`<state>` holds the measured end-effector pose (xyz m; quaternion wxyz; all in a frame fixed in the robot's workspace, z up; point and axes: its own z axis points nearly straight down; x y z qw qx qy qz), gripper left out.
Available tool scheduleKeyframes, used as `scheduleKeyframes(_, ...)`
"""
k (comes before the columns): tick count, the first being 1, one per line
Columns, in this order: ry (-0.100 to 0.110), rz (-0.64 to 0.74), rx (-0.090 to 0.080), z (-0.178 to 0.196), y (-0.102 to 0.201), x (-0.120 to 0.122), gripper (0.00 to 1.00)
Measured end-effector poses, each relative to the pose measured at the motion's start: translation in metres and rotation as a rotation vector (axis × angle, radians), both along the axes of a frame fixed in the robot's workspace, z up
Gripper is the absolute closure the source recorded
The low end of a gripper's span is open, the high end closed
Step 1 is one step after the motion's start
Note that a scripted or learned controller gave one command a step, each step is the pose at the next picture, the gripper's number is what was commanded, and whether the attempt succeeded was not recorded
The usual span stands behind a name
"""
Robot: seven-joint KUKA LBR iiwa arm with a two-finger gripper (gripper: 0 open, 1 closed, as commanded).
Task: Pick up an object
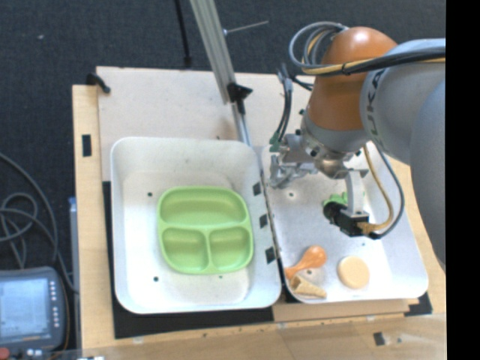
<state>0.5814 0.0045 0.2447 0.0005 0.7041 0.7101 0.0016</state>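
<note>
My gripper (283, 172) hangs over the far left part of the right bin (390, 287), close to the wall between the two bins. Below it the bin floor is bare. An orange drumstick-shaped toy (309, 260) lies at the front left of this bin, and a tan cone-shaped piece (307, 284) lies just in front of it. To their right is a round tan disc (353, 271). A small green object (338, 199) peeks out from behind the arm's black fitting near the bin's middle. None of these touches the gripper.
The left bin (131, 201) holds a green divided plate (204, 229). A slanted metal pole (217, 51) rises behind the bins. The bulky grey and orange arm (352, 73) covers the right bin's far side. A cable loop (386, 201) hangs over that bin.
</note>
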Motion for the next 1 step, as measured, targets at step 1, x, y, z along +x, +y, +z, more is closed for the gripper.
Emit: scheduleKeyframes(1, 0.001, 0.000, 0.000, 0.0022, 0.0511, 0.0220, 1.00)
